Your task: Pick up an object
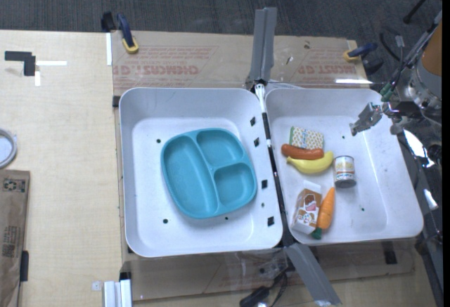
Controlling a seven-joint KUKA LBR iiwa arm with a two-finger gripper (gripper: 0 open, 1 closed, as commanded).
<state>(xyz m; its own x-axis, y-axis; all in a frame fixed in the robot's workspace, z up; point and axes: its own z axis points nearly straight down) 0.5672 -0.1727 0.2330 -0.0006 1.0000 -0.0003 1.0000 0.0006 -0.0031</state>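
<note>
The right bin holds several small things. A green patterned sponge lies at the back, with a red sausage and a yellow banana just in front of it. To their right stands a small tin can. Toward the front lie an orange carrot and a brown snack packet, side by side. My gripper hovers over the bin's back right part, open, with nothing between its fingers. It is to the right of the can and apart from every object.
A blue divided plate lies in the left bin. A grey divider post rises between the bins at the back. Clamps hold the cardboard behind. A tape roll lies at the far left.
</note>
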